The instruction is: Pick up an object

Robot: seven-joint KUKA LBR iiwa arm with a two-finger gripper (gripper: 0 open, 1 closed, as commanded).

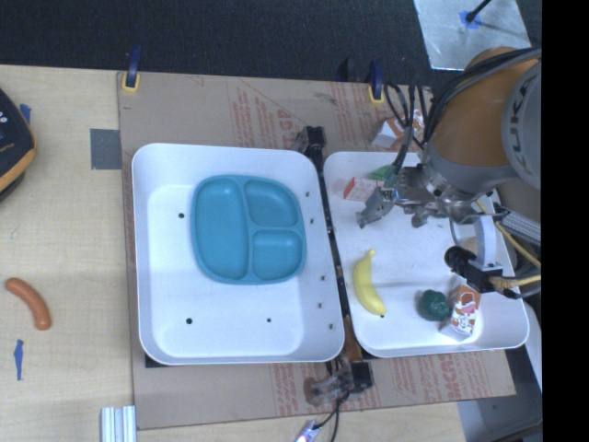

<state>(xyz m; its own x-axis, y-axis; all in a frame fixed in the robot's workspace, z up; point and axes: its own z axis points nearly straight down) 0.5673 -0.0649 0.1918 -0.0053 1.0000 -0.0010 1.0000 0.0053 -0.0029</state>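
Note:
The right bin [405, 339] holds a yellow banana [369, 284] near its left wall. A dark teal round object [433, 304] and a small red-and-white carton [463, 313] lie at its front right. A small red-and-white packet [353, 188] rests in the bin's far left corner. My gripper [374, 212] hangs low over the far left part of this bin, just right of the packet and above the banana. Nothing shows in its grasp. The grey arm with its orange band [483, 109] covers the bin's far right side.
The left bin [156, 339] holds a blue divided plate [248, 228]. An orange toy sausage [29, 302] lies on the bench at far left, and a yellow-black device [13, 145] sits at the left edge. Cables [502, 284] trail along the right bin's right side.

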